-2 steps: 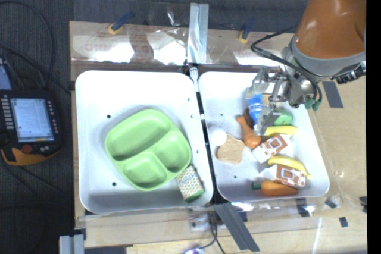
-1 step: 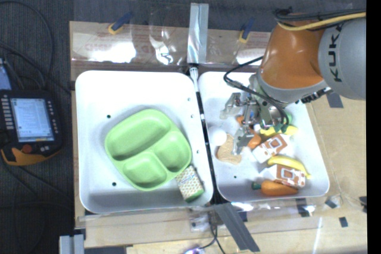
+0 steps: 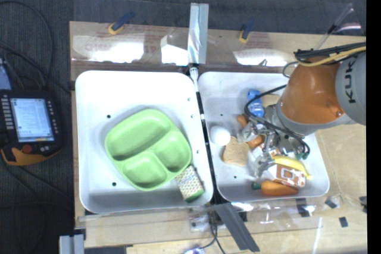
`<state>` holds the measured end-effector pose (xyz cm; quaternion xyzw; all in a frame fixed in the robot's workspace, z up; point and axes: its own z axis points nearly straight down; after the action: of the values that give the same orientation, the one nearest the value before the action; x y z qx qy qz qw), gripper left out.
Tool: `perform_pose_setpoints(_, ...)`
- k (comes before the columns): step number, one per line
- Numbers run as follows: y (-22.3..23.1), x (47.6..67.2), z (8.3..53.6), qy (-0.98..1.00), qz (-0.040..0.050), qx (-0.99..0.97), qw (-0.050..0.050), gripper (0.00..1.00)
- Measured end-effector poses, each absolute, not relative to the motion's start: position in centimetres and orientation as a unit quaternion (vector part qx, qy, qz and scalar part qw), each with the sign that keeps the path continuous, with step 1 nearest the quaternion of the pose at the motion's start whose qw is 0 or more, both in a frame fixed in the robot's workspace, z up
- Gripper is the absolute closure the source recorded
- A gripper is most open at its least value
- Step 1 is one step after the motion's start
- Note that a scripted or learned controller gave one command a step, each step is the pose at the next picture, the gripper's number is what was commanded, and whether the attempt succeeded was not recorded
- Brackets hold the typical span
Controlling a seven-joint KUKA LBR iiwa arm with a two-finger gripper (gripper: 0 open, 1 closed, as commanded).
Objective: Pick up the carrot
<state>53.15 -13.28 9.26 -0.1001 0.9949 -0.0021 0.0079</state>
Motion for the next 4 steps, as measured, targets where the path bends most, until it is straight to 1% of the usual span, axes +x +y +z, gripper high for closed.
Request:
perform_pose_setpoints(1,-11.5,57.8,9.4,0.993,-0.0039,-0.121,0.010,0.00)
perform_pose_setpoints(2,-11.4,58.1,10.6,0.993,-0.0050,-0.121,0.017,1.00)
perform_pose_setpoints(3,-5.7,52.3,18.5,1.000,0.0004,0.001,0.002,1.00)
perform_pose_setpoints(4,-5.6,52.4,19.3,1.000,0.0001,0.000,0.002,1.00)
